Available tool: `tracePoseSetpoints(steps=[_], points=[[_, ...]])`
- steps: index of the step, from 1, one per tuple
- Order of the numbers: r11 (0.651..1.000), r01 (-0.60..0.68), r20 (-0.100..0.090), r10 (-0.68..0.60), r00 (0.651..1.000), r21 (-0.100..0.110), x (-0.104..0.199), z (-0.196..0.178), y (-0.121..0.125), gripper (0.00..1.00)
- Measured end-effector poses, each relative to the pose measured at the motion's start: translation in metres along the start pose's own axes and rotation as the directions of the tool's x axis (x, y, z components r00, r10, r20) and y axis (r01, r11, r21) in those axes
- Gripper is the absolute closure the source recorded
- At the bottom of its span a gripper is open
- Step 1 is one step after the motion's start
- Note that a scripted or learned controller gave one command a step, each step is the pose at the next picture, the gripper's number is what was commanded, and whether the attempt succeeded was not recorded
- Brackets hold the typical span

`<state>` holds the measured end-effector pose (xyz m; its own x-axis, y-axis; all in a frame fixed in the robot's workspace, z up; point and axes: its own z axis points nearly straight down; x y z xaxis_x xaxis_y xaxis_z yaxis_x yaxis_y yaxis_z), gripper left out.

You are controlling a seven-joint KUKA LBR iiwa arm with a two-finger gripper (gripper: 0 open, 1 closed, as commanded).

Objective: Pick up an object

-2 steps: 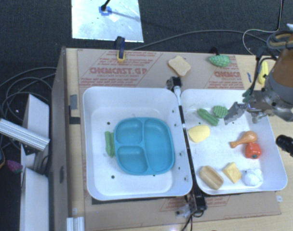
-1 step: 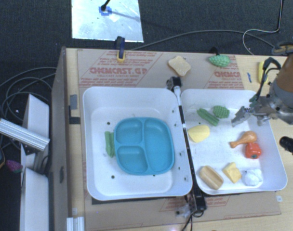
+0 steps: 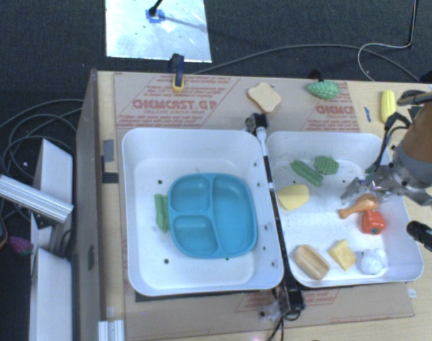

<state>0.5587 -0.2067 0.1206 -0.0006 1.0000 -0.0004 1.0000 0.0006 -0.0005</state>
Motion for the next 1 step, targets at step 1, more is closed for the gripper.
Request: tracePoseSetpoints(steps=[1], points=[[1.000, 0.000, 0.000, 0.000, 1.000, -0.001, 0.0002, 0.0364, -0.0217, 0.00]])
